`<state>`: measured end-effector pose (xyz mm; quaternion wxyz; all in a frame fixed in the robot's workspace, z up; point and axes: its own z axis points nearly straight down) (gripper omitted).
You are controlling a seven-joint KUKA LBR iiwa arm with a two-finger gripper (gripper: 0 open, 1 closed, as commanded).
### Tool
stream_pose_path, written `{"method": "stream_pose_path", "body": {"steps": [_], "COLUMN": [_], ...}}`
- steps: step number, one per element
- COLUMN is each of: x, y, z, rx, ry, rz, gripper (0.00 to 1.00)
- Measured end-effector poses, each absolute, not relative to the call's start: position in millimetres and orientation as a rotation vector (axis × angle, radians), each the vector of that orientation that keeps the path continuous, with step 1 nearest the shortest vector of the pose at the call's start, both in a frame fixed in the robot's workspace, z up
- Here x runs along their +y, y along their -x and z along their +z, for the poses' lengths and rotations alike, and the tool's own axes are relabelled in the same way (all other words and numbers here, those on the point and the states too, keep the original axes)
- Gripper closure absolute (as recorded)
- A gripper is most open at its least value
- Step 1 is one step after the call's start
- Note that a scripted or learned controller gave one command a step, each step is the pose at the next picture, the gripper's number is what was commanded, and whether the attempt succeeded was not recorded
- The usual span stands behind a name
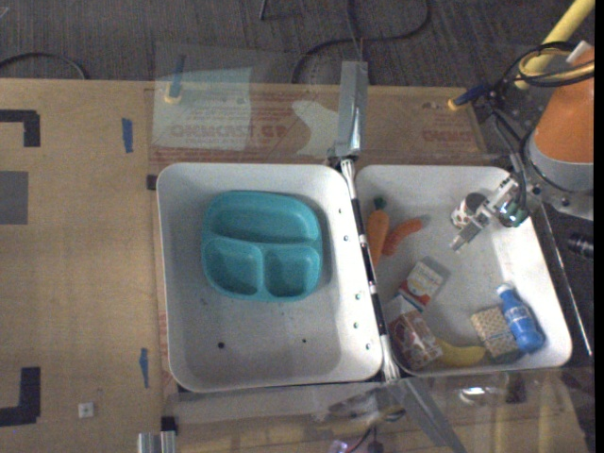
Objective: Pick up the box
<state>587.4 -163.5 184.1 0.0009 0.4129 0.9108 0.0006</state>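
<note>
A small white box [423, 282] with red and orange print lies tilted near the middle of the right bin [552, 281]. My gripper [464, 223] hangs over the upper part of that bin, up and to the right of the box and apart from it. The grey arm with its orange band [566, 125] reaches in from the right. Nothing shows in the gripper.
Two orange carrots [377, 234] lie by the right bin's left wall. Along its front lie a brown packet [413, 338], a yellow banana [462, 353], a checkered pack [494, 332] and a blue bottle [519, 317]. A teal divided plate [264, 243] sits in the left bin [179, 281].
</note>
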Motion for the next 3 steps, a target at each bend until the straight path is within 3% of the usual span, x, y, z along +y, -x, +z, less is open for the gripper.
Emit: {"method": "stream_pose_path", "body": {"steps": [1, 2, 3], "x": [-144.0, -118.3, -169.4], "y": [-547.0, -588.7, -532.6], "z": [103.0, 203.3, 230.6], "rx": [2.893, 2.952, 2.956], "ry": [-1.163, -1.054, -1.056], "rz": [0.007, 0.003, 0.000], "gripper": [0.00, 0.00, 0.00]}}
